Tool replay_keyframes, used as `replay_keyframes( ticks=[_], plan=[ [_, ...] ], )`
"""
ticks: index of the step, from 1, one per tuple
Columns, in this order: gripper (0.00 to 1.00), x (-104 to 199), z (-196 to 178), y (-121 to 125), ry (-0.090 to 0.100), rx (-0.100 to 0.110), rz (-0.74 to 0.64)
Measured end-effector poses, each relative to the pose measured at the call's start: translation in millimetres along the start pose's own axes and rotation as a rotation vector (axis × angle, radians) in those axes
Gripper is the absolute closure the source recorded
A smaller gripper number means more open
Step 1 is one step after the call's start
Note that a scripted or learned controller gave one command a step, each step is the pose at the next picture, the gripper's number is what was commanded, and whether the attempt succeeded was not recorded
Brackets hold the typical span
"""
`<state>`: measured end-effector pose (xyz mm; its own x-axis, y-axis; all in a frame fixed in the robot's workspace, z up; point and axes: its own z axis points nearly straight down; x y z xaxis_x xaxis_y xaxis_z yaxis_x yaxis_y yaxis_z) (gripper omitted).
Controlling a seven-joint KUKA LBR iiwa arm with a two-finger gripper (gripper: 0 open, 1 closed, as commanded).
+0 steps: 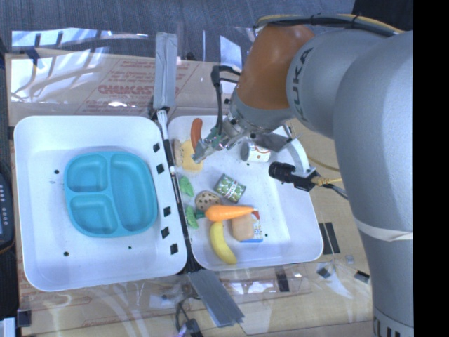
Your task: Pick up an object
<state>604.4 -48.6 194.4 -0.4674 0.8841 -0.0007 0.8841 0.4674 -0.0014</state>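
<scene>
Bins sit side by side on the bench. At nine o'clock, the left bin (42,188) carries a blue divided tray (110,192) with three compartments, lying flat near its centre. Toward three o'clock of it, the right bin (298,223) holds a scatter of toy food. A banana (221,243) lies at the six o'clock end, its long axis running roughly twelve to six with a slight curve. Just above it a carrot (228,213) lies crosswise, pointing from nine to three, its green top toward nine. A tan block (243,228) sits just beside the carrot at its four o'clock. A green patterned cube (229,187) rests tilted at the carrot's twelve o'clock, and a small spotted ball (204,200) is near its ten o'clock. A red sausage (196,130) stands lengthwise, twelve to six, at the bin's eleven o'clock corner, with a yellow piece (188,156) below it. The gripper (207,148) hangs over that yellow piece; whether it is open or closed cannot be told.
</scene>
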Motion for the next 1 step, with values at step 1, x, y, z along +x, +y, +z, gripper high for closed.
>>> replay_keyframes(
  ticks=[1],
  plan=[
    [1.0, -17.6, -1.0, 37.2, 0.0, 0.001, 0.048]
  ],
)
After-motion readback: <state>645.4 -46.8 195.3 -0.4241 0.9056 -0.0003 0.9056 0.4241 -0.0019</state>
